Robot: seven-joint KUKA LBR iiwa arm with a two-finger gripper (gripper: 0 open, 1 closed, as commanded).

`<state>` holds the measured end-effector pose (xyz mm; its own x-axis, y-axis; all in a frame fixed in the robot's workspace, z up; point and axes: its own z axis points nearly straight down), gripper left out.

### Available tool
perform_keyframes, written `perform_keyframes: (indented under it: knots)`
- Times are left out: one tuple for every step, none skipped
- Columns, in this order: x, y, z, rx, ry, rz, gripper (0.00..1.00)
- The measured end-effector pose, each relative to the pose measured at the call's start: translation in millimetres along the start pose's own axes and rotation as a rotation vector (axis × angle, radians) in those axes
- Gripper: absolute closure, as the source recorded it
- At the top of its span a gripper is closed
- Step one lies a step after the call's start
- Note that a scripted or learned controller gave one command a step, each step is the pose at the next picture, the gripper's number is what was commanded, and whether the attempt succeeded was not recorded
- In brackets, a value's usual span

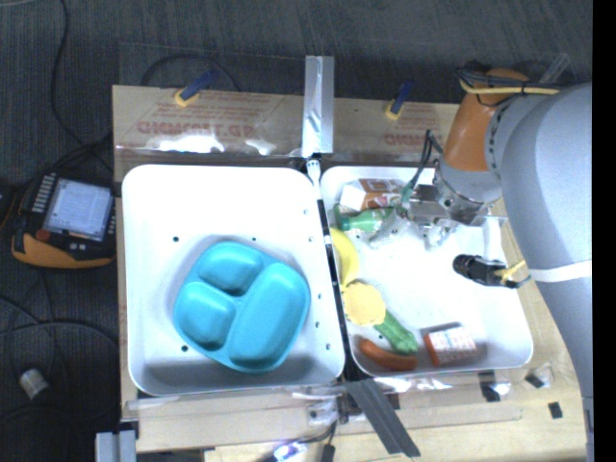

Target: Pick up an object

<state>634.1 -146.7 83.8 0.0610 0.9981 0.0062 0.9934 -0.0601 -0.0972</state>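
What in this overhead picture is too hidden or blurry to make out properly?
- Tool: its fingers blur into the clutter beneath, so open or shut is unclear.
- Box in the right bin: label too small to read, partly covered by the tool.
- Red item: cut by the bin's front rim.
- Blue tray: compartment contents indistinct.

Robot arm [549,191]: the grey body enters from the right, with the orange band [469,138] directly above the wrist. The wrist angles down and leftward, ending in the gripper [423,221]. Finger spacing at the tip cannot be resolved from this overhead angle.
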Motion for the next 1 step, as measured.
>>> perform_keyframes:
  knots:
    - [-65.4,10.9,-32.0,0.005,0.004,0.187,0.0]
